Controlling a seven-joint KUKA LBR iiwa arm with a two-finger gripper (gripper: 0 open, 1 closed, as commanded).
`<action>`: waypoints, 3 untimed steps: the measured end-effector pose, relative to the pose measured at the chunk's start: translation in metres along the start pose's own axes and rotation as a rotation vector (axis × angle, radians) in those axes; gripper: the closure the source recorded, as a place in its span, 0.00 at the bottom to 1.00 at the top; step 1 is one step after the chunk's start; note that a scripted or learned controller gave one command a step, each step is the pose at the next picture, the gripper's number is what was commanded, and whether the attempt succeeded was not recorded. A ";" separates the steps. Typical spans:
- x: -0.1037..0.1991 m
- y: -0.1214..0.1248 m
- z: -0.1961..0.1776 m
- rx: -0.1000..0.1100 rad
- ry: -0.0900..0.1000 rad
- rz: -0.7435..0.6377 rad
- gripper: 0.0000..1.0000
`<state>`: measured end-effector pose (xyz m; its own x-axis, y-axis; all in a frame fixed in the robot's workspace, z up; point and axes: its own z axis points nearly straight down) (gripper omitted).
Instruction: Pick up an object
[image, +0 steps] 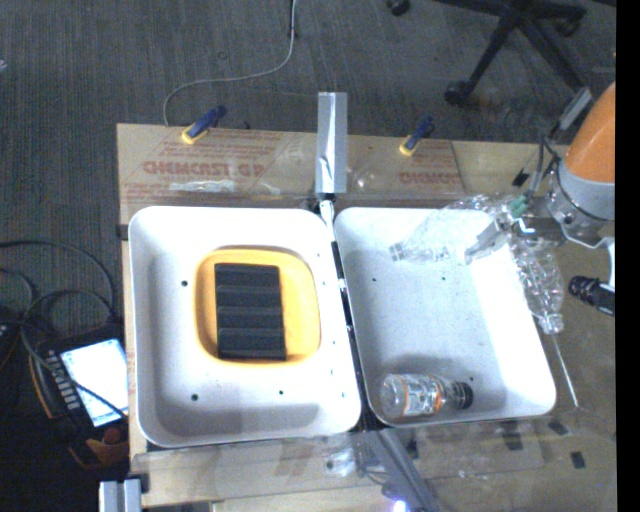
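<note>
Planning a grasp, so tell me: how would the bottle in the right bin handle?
The bottle lies on its side against the bin wall, so a push would probably roll it. Its smooth round body looks slippery. It seems small and clear, likely light.

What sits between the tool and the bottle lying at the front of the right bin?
In the camera view, bare white bin floor separates the tool from the bottle; crinkled clear plastic lies along the right wall.
</note>
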<state>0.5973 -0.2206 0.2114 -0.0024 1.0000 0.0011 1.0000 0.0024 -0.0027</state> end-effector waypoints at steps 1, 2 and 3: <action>-0.003 -0.085 -0.038 -0.001 -0.002 -0.018 0.00; -0.003 -0.086 -0.122 -0.003 -0.004 0.100 0.00; 0.001 -0.113 -0.223 -0.005 -0.005 0.389 0.00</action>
<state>0.4848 -0.2206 0.4345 0.3768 0.9263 -0.0037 0.9263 -0.3768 0.0027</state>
